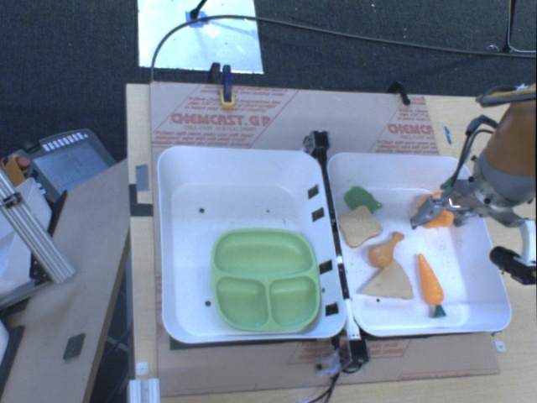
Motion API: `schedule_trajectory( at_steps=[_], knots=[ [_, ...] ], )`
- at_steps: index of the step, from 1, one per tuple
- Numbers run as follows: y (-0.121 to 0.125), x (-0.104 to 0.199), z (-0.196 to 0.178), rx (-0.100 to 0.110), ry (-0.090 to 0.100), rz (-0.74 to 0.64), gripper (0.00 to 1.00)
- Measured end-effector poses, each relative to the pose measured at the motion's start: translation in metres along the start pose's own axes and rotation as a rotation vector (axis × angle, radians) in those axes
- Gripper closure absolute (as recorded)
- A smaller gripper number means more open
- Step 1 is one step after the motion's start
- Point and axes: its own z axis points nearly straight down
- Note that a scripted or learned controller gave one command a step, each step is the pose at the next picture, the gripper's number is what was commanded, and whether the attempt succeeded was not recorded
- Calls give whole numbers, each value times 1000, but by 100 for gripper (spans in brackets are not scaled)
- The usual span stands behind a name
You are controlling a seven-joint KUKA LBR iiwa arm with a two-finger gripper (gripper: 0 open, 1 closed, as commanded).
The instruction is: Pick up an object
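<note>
We saw a small orange toy piece (pixel 440 217) in the right bin (pixel 495 309), touching the gripper (pixel 430 211); whether the tool was wide, narrow or holding it, we could not tell. Near it lay a toy carrot (pixel 430 282), a drumstick (pixel 385 249) and a green broccoli piece (pixel 362 198). We judged the piece could slip away if the grasp was off-centre.

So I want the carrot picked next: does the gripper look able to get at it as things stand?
Probably yes. The carrot lies alone in the right bin, nothing over it, and the gripper hovers just beyond it.
</note>
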Motion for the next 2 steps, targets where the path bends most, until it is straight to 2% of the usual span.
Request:
schedule_trajectory(
  at_steps=[1,2],
  knots=[
    [-6,5,45,1,1,1,0],
    [-2,3,56,-11,-3,2,0]
  ],
)
